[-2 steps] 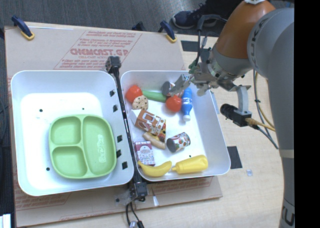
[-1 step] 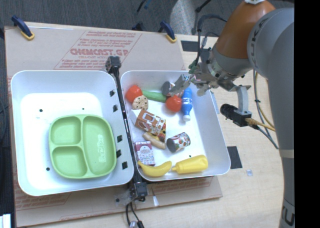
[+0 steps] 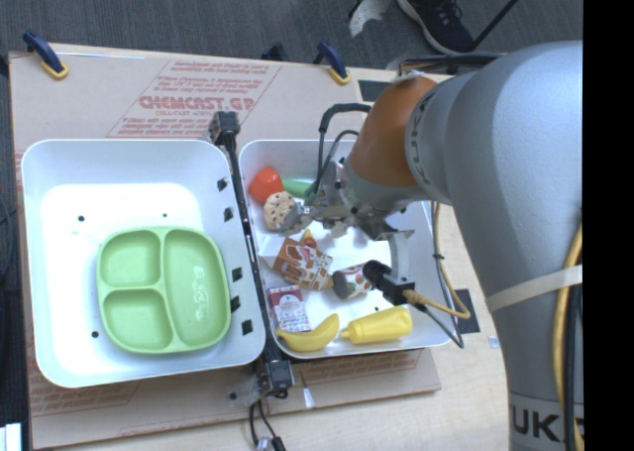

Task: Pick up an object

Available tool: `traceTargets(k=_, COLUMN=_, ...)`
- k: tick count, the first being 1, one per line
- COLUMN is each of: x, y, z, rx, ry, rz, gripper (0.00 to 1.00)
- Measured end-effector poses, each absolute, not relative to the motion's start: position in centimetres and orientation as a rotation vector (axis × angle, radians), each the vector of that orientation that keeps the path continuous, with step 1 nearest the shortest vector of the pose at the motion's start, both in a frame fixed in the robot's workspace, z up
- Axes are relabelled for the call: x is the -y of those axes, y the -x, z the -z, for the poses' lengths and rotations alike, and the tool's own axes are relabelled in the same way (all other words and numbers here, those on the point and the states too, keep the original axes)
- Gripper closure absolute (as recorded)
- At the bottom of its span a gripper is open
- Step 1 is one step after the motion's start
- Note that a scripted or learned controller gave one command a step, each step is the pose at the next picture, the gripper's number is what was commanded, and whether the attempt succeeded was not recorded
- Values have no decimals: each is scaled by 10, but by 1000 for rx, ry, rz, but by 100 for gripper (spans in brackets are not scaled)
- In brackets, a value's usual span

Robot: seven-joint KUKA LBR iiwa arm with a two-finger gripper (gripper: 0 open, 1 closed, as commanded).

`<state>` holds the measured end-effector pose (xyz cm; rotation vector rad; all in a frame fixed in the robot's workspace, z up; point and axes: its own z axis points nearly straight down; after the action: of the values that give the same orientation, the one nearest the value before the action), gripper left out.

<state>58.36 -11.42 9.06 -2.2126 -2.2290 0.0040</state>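
1. Two white bins sit side by side; the left bin [image 3: 40,241] holds a green divided tray [image 3: 163,288].
2. Right bin [image 3: 421,338] holds the clutter: banana [image 3: 309,333], yellow bottle [image 3: 378,325], snack packet [image 3: 302,261].
3. Gripper [image 3: 322,209] hangs low over the packet, seemingly still approaching; whether it is open, I cannot tell. Next: close, lift.
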Motion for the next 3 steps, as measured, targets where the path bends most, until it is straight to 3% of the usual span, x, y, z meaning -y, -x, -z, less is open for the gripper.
traceTargets(k=1, x=114, y=-584, z=-102, rx=2233, ry=2209, rz=-6, gripper=100)
traceTargets(k=2, x=181, y=-550, z=-189, rx=2226, ry=2218, rz=-1, gripper=100)
traceTargets(k=3, x=180, y=-550, z=-188, rx=2226, ry=2216, rz=-1, gripper=0)
